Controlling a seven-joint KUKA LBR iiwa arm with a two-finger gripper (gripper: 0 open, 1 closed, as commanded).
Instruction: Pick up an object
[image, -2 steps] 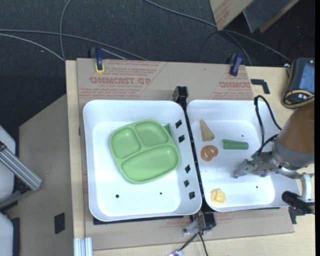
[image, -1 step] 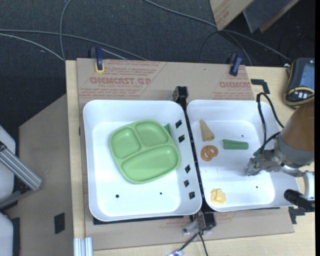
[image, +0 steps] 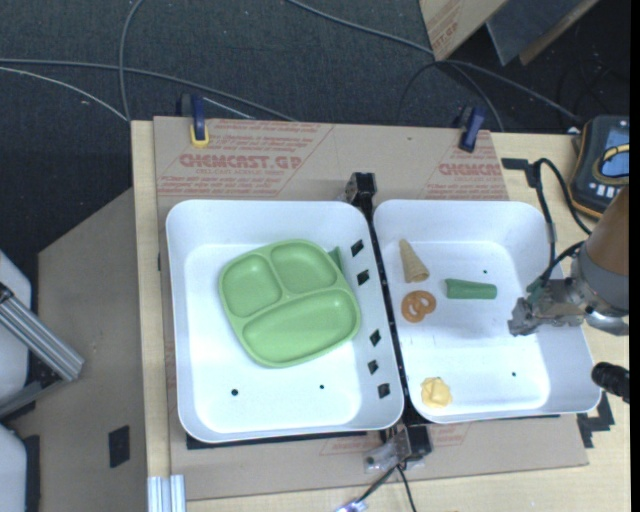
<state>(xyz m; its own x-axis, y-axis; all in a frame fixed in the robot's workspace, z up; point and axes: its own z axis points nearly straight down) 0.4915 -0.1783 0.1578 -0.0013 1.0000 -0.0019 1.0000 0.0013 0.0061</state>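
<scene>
Yellow lump (image: 434, 392) sits by the right bin's (image: 520, 225) front edge, while the gripper (image: 527, 315), fingers unclear, hangs at its right edge.

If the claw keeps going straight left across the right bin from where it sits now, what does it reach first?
Most likely the green block, lying slightly above the line of the claw; the pretzel lies beyond. Height is unclear from this slanted view, so it may pass over.

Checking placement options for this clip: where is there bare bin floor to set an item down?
Right bin: bare floor between the green block and yellow piece. Left bin: bare strip below the green tray. Crowded around cone and pretzel.
</scene>
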